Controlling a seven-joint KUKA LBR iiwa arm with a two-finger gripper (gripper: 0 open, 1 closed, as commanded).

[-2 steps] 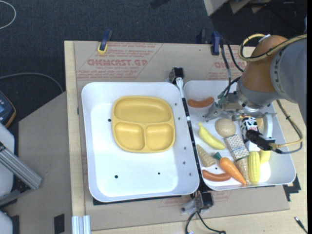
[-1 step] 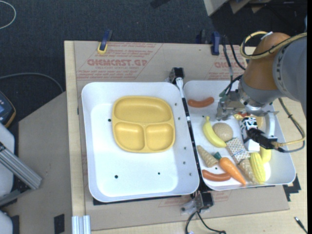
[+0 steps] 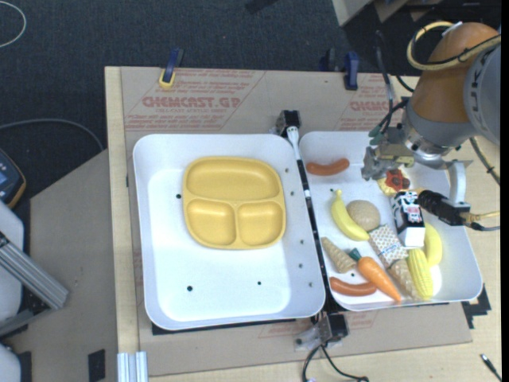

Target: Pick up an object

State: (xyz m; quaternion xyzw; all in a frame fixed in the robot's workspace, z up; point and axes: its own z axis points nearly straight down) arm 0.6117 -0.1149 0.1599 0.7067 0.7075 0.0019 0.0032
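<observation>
The right bin (image 3: 469,275) holds several toy foods. A red sausage (image 3: 328,166) lies at its back, with a banana (image 3: 345,217) and a beige potato-like lump (image 3: 365,213) in the middle. A carrot (image 3: 378,278), a corn cob (image 3: 421,272) and a second sausage (image 3: 350,286) lie at the front. A black-and-white carton (image 3: 409,216) stands toward the right. My gripper (image 3: 384,162) hangs low over the back of this bin, just right of the red sausage and above a small red-and-yellow item (image 3: 394,185). Nothing is visibly held.
The left bin (image 3: 159,237) holds a yellow divided plate (image 3: 235,200). A black divider (image 3: 305,197) runs between the bins. The arm's cable and a black connector (image 3: 442,205) hang over the right bin's right side. Clamps (image 3: 168,74) sit at the board's far edge.
</observation>
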